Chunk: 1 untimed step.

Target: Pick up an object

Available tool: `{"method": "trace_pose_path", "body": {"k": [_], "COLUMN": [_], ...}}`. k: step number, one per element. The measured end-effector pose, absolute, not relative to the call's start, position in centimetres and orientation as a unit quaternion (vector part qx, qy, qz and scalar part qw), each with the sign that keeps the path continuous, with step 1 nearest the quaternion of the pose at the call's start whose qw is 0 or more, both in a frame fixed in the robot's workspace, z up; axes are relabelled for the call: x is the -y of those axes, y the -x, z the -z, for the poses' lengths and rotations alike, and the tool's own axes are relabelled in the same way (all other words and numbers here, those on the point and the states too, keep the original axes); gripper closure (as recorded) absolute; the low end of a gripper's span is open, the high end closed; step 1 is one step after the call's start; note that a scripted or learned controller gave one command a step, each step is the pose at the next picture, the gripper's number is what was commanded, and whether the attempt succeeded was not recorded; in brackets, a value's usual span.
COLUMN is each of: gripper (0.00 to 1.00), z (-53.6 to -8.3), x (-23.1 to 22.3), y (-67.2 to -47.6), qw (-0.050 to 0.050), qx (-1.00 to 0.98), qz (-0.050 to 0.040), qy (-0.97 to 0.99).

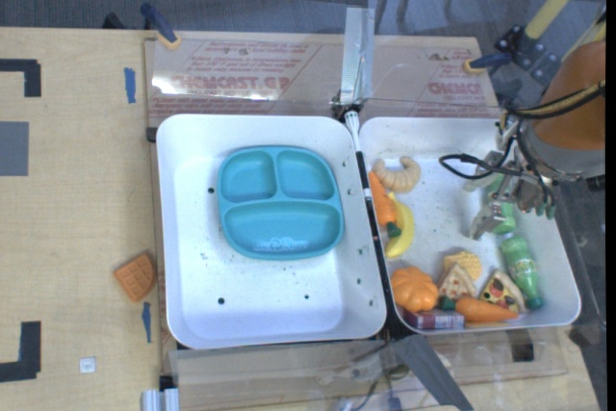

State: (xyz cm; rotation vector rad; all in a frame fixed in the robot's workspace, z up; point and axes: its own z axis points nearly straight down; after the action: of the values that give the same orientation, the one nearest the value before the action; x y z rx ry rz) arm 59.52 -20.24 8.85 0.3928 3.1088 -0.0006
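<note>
- The gripper [489, 218] hung low over the right bin [568, 303], near its right wall; its metal parts blurred together with dangling cables, so I cannot tell its state.
- Most of the arm [577, 101] was cut off at the picture's right edge, only the orange band and part of the grey wrist showing.
- A green bottle [521, 270] lay just below the gripper; whether they touched was hard to judge.
- Along the right bin's lower wall sat an orange pumpkin-like toy [414, 288], a yellow corn piece [463, 263], a pizza slice [501, 288] and a carrot [485, 310], crowded and partly overlapping.
- At the bin's left side a croissant [397, 173] lay above a banana [401, 233].
- The left bin [192, 303] held a blue divided plate [280, 203].
- The wooden bench [67, 207] carried a small waffle-like piece [136, 275] left of the bins, with blue tape marks nearby.
- Grey floor showed beyond the bench.
</note>
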Motion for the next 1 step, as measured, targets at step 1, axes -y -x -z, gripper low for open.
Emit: {"method": "trace_pose_path", "body": {"k": [1], "gripper": [0.0], "z": [-8.86], "x": [19.89], "y": [-58.7], "qw": [0.004], "qx": [-0.992], "qz": [0.0007], "qy": [-0.123]}}
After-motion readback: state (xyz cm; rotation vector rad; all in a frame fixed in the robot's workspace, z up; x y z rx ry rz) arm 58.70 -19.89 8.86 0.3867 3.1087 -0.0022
